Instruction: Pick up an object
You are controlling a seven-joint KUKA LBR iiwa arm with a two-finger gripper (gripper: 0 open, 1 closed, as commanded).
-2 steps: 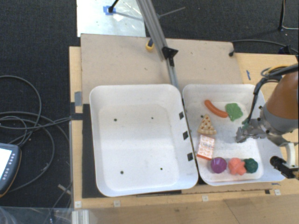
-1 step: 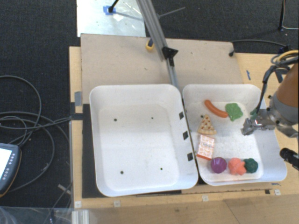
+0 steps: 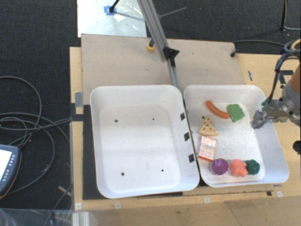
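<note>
Grey gripper [image 3: 259, 120] hovers over my right bin's [image 3: 273, 173] edge near the green leaf [image 3: 235, 112]; finger state I cannot tell.

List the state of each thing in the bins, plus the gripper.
Gripper: over the right bin's right edge, nothing visibly held.
Hot dog: lying flat, right bin.
Green leaf: lying beside the hot dog.
Pizza slice: flat, point up-frame.
Red-and-white packet: flat, below the pizza slice.
Purple piece: resting at the bin's near edge.
Orange piece: resting beside it.
Dark green piece: resting beside the orange piece.
</note>
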